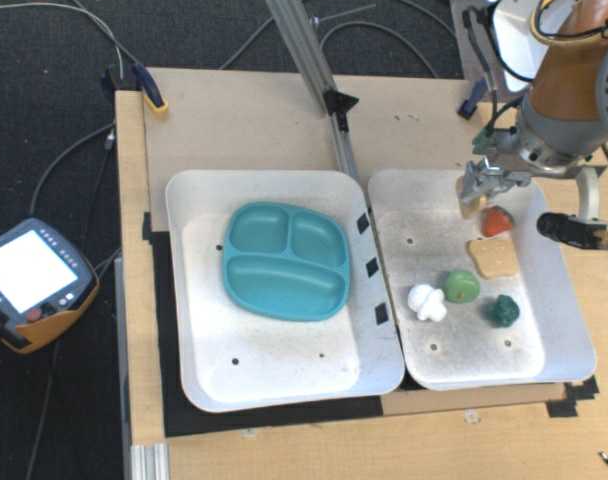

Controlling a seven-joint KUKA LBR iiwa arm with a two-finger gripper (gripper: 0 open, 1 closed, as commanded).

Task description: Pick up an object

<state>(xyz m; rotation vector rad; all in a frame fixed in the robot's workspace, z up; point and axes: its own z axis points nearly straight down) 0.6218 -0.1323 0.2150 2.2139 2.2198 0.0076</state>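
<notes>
Here the arm (pixel 569 78) reaches in from the right, and its jaws (pixel 476 190) hang low over the far part of the right bin (pixel 544 353). Whether the jaws are released or clenched, I cannot tell; nothing is seen between them.

Just beside them lies a small red piece (pixel 497 222). Nearer the camera sits a tan block (pixel 494 258), then a green ball (pixel 462 286), a white lump (pixel 427 302) and a dark green piece (pixel 503 311), all close together yet apart.

The left bin (pixel 199 368) holds a teal divided plate (pixel 285 260). Both bins rest side by side on the counter (pixel 234 118).
</notes>
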